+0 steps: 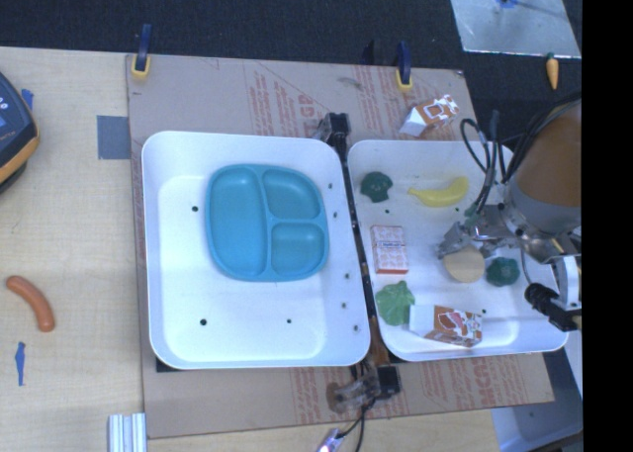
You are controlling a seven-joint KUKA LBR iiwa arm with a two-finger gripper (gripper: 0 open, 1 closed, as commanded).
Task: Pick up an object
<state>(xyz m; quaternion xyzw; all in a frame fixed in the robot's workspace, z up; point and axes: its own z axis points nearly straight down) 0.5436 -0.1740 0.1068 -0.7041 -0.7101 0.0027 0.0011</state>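
Note:
The right bin point(524, 341) holds several small items: a yellow banana point(440, 192), a dark green broccoli piece point(376, 185), a red and white carton point(389, 248), a light green leafy piece point(395, 302), a flat carton point(447, 324), a beige round piece point(462, 268) and a dark teal piece point(502, 271). My gripper point(473, 239) hangs low over the right half of this bin. It sits just above the beige piece, between the banana and the teal piece. The arm's grey body point(546, 178) covers the bin's right rim.
The left bin point(168, 341) holds a blue divided plate point(267, 222). A small carton point(429, 116) lies on the cardboard behind the right bin. An orange sausage point(32, 302) lies on the bench at far left, and a dark device point(12, 129) sits at the left edge.

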